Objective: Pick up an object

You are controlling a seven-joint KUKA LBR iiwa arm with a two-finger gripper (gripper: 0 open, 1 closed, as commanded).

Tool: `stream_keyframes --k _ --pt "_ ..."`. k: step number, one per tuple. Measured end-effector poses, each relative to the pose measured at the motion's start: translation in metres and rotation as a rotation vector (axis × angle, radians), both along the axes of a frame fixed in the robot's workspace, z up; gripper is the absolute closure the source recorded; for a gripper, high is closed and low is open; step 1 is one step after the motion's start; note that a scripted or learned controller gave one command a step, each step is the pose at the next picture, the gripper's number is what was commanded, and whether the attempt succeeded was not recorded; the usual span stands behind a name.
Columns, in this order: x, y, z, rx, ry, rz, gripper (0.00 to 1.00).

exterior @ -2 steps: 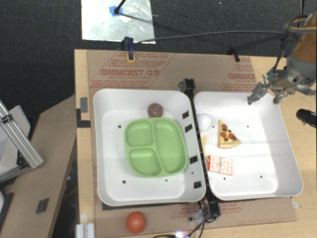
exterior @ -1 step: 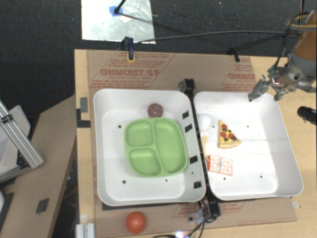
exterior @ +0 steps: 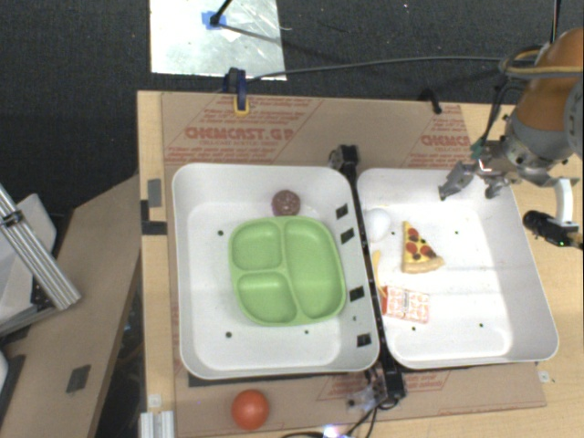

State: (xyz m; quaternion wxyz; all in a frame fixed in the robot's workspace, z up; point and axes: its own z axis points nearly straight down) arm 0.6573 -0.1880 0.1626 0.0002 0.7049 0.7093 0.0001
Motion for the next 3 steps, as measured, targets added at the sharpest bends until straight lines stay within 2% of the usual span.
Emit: stream_keyframes --k 2,3 --pt "-0.001 0.007 -0.079 0.0 0.0 0.002 0.0" --pt "0.0 0.007 -0.066 -0.002 -0.005 0.004 1.0"
